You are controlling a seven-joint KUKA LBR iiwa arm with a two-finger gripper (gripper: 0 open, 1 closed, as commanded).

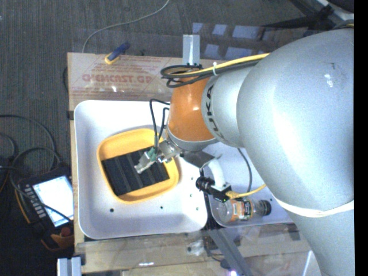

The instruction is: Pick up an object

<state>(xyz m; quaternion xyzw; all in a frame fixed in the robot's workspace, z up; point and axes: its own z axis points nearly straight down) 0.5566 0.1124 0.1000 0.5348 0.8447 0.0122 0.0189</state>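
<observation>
A: Where's the end effector [145, 162]?

B: Low in the left bin [92, 119], right over the yellow dish [115, 145]. Its tip sits at the near-right edge of the black ribbed insert [123, 174] lying inside the dish.

A: Released or clenched?

B: Can't tell, the tip is too small and foreshortened from this angle. Nothing visibly gripped, so I wouldn't count it as a hold.

A: Why that approach?

B: My guess is that the dish and insert are the only candidate in that bin, lying roughly mid-bin and clear of the walls. Coming down at the dish's right side keeps the reach short, since the arm [299, 114] enters from the right.

A: Anything in the way?

B: The dish rim is raised around the insert, so a flat grab on the insert looks awkward. The rim itself may be the better bite. The arm hides most of the right bin [230, 154].

A: Other stuff?

B: A clear bottle [244, 209] lies on its side in the right bin, well apart from the tip. A blue-and-yellow tool [117, 52] sits on the tabletop [132, 79] behind the bins, out of play.
</observation>
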